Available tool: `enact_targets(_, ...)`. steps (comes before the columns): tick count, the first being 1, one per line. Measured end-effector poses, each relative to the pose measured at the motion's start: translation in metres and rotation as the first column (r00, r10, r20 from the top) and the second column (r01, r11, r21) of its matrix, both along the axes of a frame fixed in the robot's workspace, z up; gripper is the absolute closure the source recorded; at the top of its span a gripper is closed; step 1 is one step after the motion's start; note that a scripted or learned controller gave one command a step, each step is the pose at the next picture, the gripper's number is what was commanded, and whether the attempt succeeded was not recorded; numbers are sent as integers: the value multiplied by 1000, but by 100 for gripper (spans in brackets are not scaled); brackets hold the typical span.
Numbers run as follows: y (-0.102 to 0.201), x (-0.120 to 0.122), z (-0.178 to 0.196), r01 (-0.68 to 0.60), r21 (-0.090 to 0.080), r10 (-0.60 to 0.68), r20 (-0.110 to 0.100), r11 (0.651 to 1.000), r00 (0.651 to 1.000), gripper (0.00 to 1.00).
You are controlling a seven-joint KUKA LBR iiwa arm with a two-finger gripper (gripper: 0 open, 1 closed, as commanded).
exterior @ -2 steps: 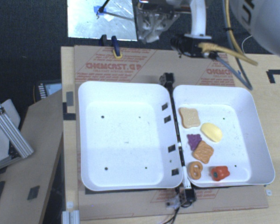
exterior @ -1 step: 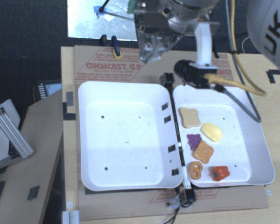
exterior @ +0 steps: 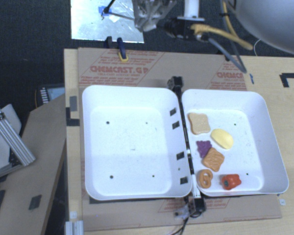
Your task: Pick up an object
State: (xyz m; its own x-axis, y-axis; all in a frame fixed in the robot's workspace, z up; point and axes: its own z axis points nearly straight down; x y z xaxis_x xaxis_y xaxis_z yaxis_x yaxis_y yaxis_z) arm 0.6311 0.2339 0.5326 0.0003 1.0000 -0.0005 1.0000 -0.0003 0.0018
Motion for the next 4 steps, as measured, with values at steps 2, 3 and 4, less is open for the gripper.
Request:
enact_targets(2,0,-111,3,-8,3,8,-2,1000,1000,100)
enact_targets(3,1,-146,3,-6,2,6,-2,1000,1000,100)
enact_targets(4,-1,-68,1,1,0,-1,0,1000,1000,100)
